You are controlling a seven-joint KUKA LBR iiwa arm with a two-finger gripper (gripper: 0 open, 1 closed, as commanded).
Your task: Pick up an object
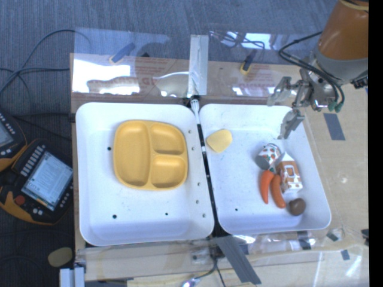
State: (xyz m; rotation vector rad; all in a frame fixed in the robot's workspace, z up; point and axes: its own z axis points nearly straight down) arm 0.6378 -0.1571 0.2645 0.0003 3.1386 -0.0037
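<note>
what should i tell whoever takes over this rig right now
Gripper: above the right bin's far right corner, jaws apart, holding nothing.
Right bin: yellow piece near the divider; by the right wall a cluster of small can, carton, two carrots and a brown round item.
Left bin: yellow divided tray.
Done: nothing picked.
Left: lower onto one object, close, lift.

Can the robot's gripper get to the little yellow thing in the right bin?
Probably yes. The yellow piece lies alone near the bin's left wall, nothing on top, and the gripper hangs over the same bin.
</note>
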